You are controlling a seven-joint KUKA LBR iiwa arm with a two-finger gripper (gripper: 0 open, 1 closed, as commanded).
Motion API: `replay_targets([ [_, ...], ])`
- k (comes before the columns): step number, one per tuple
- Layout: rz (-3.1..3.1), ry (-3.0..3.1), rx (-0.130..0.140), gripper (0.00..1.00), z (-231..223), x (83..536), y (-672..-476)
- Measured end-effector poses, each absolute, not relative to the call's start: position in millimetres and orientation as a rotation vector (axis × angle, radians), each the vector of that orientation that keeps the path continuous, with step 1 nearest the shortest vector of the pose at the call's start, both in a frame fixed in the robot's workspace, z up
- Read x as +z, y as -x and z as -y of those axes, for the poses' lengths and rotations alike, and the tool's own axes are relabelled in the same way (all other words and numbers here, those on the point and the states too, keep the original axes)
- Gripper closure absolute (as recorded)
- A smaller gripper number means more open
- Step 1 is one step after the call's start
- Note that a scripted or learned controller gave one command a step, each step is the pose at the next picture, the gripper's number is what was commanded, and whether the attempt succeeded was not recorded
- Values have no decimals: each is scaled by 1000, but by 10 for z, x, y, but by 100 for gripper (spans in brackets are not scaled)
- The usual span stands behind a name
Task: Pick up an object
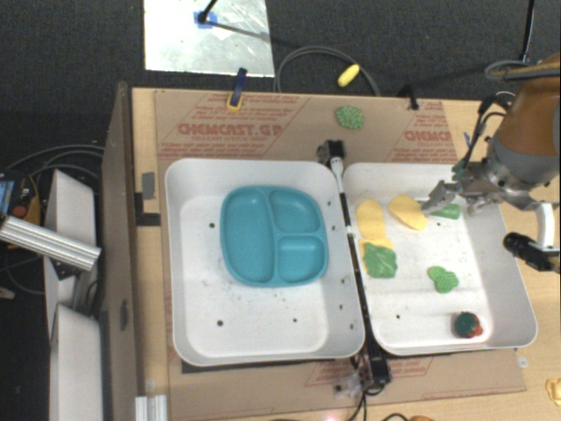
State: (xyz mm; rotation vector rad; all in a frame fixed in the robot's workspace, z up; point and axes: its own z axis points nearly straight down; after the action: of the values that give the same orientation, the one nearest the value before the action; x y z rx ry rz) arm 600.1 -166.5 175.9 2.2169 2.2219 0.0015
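My gripper point(445, 202) hangs low over the upper part of the right bin point(508, 261), with the arm coming in from the right. A small green piece point(450, 210) shows right under the gripper's tip. Just to its left lies a yellow oval piece point(407, 211), and further left a longer yellow piece point(371, 220). A leafy green piece point(380, 260) lies below those. A small green bunch point(443, 279) and a dark red and green ball point(467, 324) sit toward the bin's near right corner.
The left bin point(197, 323) holds a blue divided plate point(273, 235). A green lump point(350, 117) lies on the cardboard behind the bins. A black clamp point(333, 154) sits at the top of the ridge between the bins.
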Motion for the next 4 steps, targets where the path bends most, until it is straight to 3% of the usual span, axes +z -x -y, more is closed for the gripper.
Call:
replay_targets([
  [1,-2223,-2228,-6,0,1848,1121,-5460],
  [2,-2215,-2213,5,0,1533,859,-5140],
  [3,-2213,-2212,5,0,2098,1271,-5676],
  [4,-2226,-2225,-2,0,1640,822,-5149],
])
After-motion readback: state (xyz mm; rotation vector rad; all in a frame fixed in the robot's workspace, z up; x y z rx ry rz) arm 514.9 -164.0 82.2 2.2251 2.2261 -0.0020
